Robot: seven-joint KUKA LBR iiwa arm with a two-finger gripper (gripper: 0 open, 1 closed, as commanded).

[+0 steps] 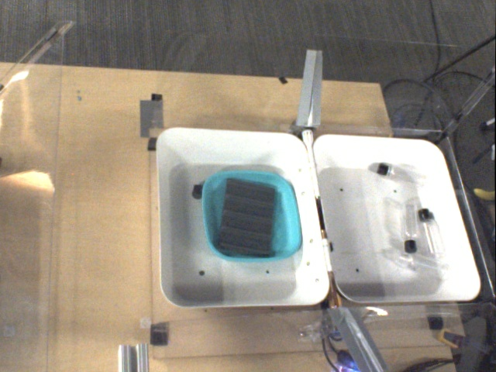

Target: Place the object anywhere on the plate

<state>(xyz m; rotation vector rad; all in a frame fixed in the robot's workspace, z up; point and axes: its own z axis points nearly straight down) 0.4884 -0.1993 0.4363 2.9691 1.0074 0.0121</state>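
Wood-toned desk (85, 231) fills most of what we see from the overhead camera, its pale tan top lit by a bright patch of glare at the left edge, and beyond its far side we see dark grey ribbed carpet (194, 14) running across the top of the view. Two shallow white bins sit side by side on the desk, touching along their inner rims. In the left bin (174, 277) we see a turquoise plate (291, 223) with rounded corners, and on the plate lies the object (248, 217), a dark grey ridged block, resting flat and fully inside the plate's rim, turned slightly off square. A small dark item (198, 191) sits just beside the plate's left edge on the bin floor. In the right bin (349, 277) we make out clear plastic pieces (415, 227) with small black caps, hard to tell apart against the white. A grey metal post (311, 87) stands at the far end of the seam between the bins, and small dark brackets (153, 115) are fixed to the desk near the left bin's far corner. Cables (453, 68) trail over the carpet at the upper right. At the bottom edge, near the bins' seam, we see a grey metallic part with a blue glow (353, 347); we cannot tell whether it is the claw, nor the claw's state.
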